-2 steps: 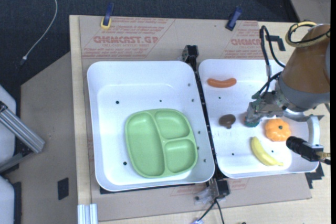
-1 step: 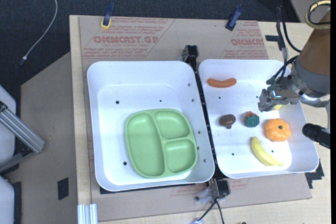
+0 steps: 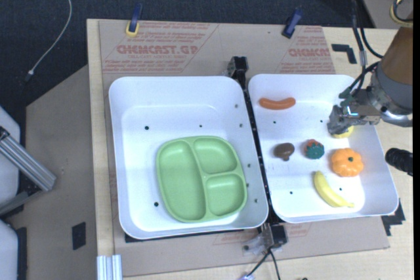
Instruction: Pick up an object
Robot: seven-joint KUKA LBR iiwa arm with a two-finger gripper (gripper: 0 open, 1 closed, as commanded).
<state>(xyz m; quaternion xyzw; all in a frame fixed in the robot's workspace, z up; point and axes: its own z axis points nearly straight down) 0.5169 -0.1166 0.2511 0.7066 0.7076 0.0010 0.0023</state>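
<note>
The gripper (image 3: 346,118) hung low over the right bin (image 3: 374,206), above a small yellow object (image 3: 342,130); whether it gripped anything could not be told. Near it lay a pumpkin (image 3: 346,162), a teal object (image 3: 314,149) and a banana (image 3: 331,191). Further left were a brown piece (image 3: 284,151) and a sausage (image 3: 277,102). The left bin (image 3: 131,115) held a green divided plate (image 3: 200,178).

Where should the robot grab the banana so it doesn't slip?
Probably across the middle of the banana, coming straight down from above. It lies flat on the floor of the right bin, running diagonally from upper left to lower right, so the fingers should close across its narrow width, not its length. The pumpkin sits close above it, so the middle or lower half leaves more room.
</note>
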